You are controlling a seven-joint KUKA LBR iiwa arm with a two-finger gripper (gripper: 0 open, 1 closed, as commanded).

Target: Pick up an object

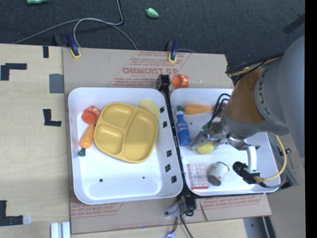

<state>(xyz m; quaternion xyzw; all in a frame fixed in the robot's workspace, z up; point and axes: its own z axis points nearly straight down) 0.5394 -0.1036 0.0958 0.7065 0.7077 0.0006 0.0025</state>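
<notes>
My gripper (207,137) is low in the right bin (262,187), reaching in from the right. A small yellow object (206,147) lies right under its tip, partly covered by it. Whether the two touch is unclear. A blue bottle (182,130) lies just left of the gripper, along the bin's left wall. An orange carrot (198,109) lies behind it. In front of the gripper are a grey can (216,173) on its side and a red-and-white packet (197,176).
The left bin (119,190) holds a large yellow divided plate (126,131), an orange carrot (86,136), a red piece (90,114) and a pale yellow piece (148,105). A small orange object (180,81) sits on the cardboard behind the bins.
</notes>
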